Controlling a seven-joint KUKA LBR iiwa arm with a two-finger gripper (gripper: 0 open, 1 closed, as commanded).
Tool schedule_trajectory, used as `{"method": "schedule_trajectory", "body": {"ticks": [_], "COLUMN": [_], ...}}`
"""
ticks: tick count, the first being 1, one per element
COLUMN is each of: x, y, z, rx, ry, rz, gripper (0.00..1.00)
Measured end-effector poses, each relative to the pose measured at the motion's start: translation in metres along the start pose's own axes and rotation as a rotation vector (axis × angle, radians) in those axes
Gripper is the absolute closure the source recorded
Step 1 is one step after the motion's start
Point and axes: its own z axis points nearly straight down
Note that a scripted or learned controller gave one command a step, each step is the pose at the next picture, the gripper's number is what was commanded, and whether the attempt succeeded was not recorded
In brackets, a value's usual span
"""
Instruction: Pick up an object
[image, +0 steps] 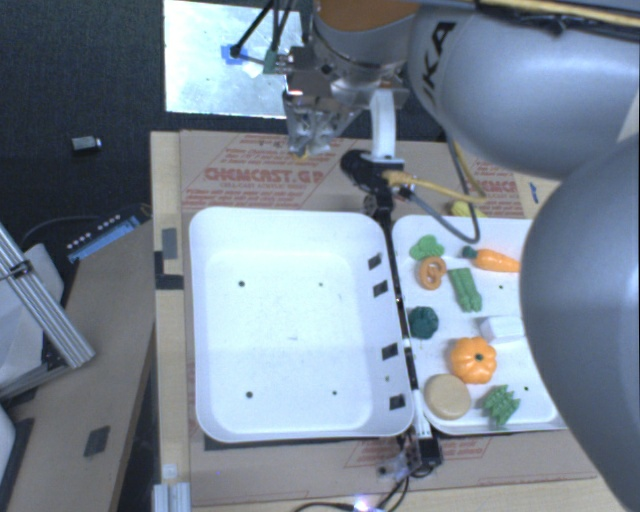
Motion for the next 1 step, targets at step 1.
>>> {"method": "schedule_trajectory", "body": {"ticks": [1], "x": [0.0309], "y": [-0.0299], "z": [-0.0769], "rx": [-0.006], "ry": [0.001], "rz": [0.003], "gripper": [1.0]}}
